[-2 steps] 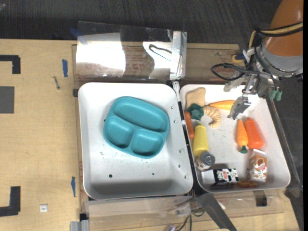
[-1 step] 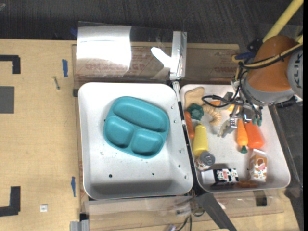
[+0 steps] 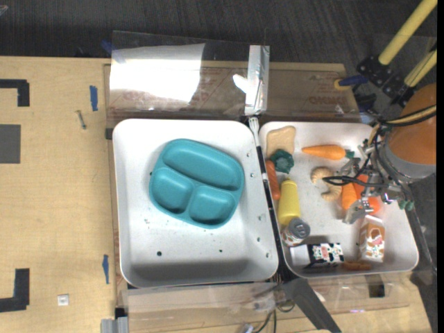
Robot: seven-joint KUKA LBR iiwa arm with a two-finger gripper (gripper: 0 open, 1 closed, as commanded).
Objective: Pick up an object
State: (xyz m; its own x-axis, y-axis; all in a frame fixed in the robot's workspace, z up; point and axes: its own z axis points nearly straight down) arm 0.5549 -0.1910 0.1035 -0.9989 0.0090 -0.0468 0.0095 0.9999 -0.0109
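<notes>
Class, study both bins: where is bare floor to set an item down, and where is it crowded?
Free: left bin floor below and beside the teal tray. Crowded: right bin, with carrot, yellow bottle and gripper.

My workspace: pretty clearly a robotics lab bench, not a kitchen

I'm parked over a plywood benchtop [image 3: 55, 186] with black tape markers [image 3: 15, 92] stuck on it, two white bins [image 3: 132, 144] butted side by side, clear plastic sheeting [image 3: 159, 75] taped along the back, and dark carpet [image 3: 208, 9] beyond. The "groceries" are toy food [image 3: 323, 152], and a teal divided tray [image 3: 198, 182] sits in the left bin.
</notes>
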